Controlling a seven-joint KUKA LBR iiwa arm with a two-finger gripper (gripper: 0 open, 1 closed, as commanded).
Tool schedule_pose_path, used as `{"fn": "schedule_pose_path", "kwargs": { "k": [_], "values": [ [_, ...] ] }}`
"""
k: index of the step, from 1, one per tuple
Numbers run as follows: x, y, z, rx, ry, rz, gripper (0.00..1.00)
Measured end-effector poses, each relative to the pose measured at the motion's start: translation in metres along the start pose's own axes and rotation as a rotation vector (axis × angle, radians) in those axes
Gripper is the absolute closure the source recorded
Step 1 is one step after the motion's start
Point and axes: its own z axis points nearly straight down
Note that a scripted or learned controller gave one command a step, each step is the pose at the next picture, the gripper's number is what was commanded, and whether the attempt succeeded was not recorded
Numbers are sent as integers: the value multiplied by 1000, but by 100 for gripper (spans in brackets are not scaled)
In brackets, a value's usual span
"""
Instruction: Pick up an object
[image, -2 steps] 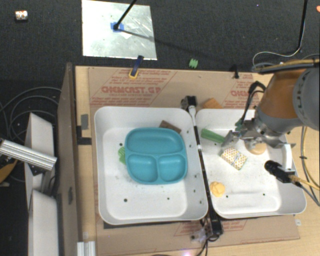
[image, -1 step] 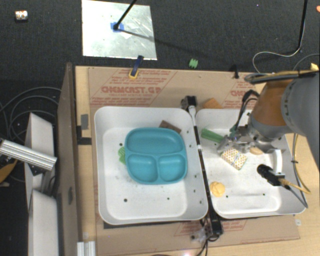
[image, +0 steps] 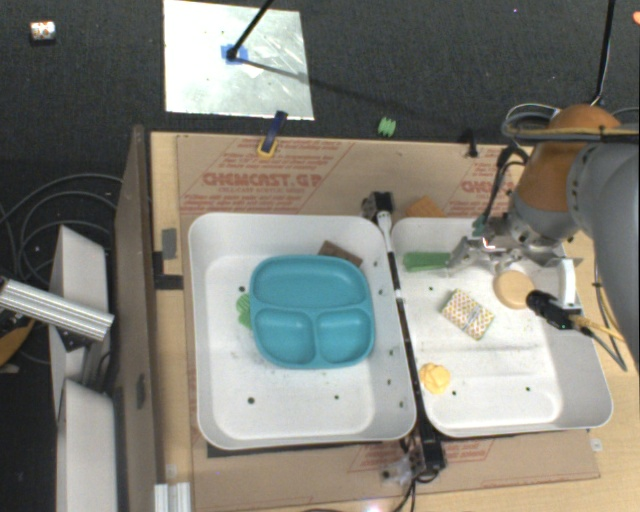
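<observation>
White right bin (image: 560, 400); small patterned tan block (image: 468, 313), tilted.

arm (image: 600, 190) enters from the right side of the camera view, grey upper link sitting over the far right corner of the right bin (image: 500, 415). orange band (image: 550, 175) lies just above the wrist, at the bin's far edge. wrist is angled downward and toward the bin's interior. gripper (image: 492, 252) hangs low over the far part of the right bin, near its back wall, pointed toward the bin floor. metal gripper body is visible; finger spacing is not resolvable from this angle. nothing is seen between the fingers.
</observation>
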Motion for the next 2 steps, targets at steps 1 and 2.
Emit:
{"fn": "schedule_pose_path", "kwargs": {
  "k": [1, 2],
  "values": [
    [52, -53, -11, 0, 3, -1, 0],
    [10, -14, -2, -8, -2, 6, 0]
  ]
}}
